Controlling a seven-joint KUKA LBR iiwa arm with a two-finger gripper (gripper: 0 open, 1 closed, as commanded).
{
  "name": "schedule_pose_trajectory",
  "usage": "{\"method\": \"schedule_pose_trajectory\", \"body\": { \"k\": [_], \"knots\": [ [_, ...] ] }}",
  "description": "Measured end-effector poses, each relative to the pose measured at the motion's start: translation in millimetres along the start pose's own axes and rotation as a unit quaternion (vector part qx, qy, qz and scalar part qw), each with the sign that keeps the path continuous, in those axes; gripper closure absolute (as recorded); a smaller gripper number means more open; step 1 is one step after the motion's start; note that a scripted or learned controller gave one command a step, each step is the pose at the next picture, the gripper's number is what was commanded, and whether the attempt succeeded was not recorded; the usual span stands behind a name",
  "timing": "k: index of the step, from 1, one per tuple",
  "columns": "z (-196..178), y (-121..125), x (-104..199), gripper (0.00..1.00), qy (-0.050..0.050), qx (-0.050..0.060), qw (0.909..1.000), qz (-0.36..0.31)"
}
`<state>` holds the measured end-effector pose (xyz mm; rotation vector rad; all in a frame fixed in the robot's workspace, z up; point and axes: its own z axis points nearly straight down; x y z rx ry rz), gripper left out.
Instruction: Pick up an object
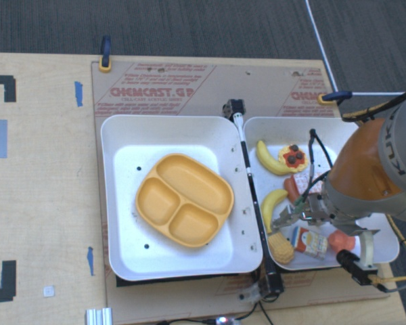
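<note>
Several toys are lying in the right bin [386, 249] under my gripper [292, 217], and any of them would do for this pick. Closest in is the lower banana [273, 204], curving just beside my metal tips, with the corn cob [280, 247] sitting right below it near the bin's front corner. I am hovering low over that cluster, wrist angling in from the right, but nothing is showing between my tips, so I am judging the pick as not yet made. How my grip is standing, I cannot tell; the tips are a blur of metal and cable from up here.

What is left, then: settling on one toy, closing on it, lifting it free.

Working outward, a small carton [310, 242] and a red-orange piece [341, 240] are crowding the space under my wrist, and my own arm is hiding part of that corner. Further back, a second banana [271, 158] is resting against a yellow piece with a red top [293, 158]. The toys are packing tightly, so a neighbour could get nudged or pinched along. Over in the left bin [115, 181], a yellow divided plate [184, 200] is lying well apart from all this.
</note>
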<state>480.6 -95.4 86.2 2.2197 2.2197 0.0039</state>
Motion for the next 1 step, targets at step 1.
{"method": "schedule_pose_trajectory", "body": {
  "k": [1],
  "knots": [
    [0.1, 0.0, 0.0, 0.00, 0.000, 0.000, 1.0000, 0.000]
  ]
}}
